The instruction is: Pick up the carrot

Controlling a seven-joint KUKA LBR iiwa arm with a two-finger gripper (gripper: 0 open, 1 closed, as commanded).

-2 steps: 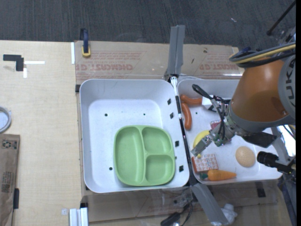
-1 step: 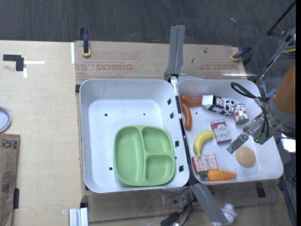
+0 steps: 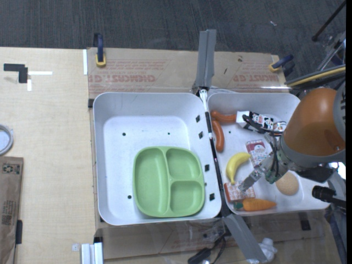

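The orange carrot [image 3: 258, 204] lies flat along the front wall of the right bin [image 3: 300, 207], its green end pointing left. My gripper [image 3: 257, 176] hangs just above and behind it, between the banana [image 3: 236, 165] and a round tan bun [image 3: 287, 185]. The gripper is apart from the carrot, and nothing shows in its grasp. The orange-banded wrist [image 3: 313, 128] hides the right part of the bin.
Two reddish sausages [image 3: 219, 135] lie at the back left of the right bin. Small red-and-white packets [image 3: 256, 147] lie near the banana and by the carrot's left end. The left bin [image 3: 110, 147] holds a green divided plate [image 3: 169, 181].
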